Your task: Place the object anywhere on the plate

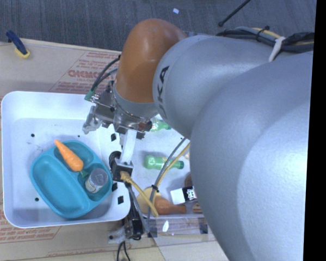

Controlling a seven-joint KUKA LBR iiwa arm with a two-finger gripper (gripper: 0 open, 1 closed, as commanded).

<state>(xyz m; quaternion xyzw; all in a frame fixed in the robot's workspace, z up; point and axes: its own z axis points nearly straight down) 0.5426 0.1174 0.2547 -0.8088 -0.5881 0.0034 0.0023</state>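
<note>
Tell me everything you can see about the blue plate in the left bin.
The blue plate is a teal, rounded dish that looks like smooth plastic, with a raised rim and low ridges dividing it into sections. It lies flat on the floor of the left white bin, toward the bin's near right corner. An orange carrot rests on its far section, with its tip toward the rim. A silvery can sits in its right-hand section. The large left section is bare.

The plate (pixel 53 188) was turquoise blue, the carrot (pixel 70 156) orange. The bin (pixel 22 131) was white and the bottle (pixel 160 163) green.
</note>
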